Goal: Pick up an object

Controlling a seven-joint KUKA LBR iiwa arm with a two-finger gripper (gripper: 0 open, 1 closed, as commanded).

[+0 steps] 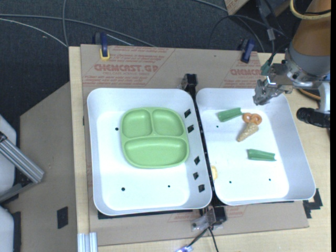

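Nearest me in the right white bin (294,185) I see a green bean-like piece (261,155), then a tan cone-shaped piece (247,133) touching an orange ring (252,118), then a second green piece (229,114). The left bin (105,188) holds a green divided plastic plate (154,137). Farthest, the end effector (262,96) hovers over the right bin's back edge; its grip I cannot tell.

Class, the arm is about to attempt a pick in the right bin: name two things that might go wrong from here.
1. The small orange pretzel-shaped ring touches the tan cone-shaped piece, so a grab may nudge both or lift neither.
2. The gripper hangs at the far rim of the shallow white right bin; descending there, it might strike the rim.
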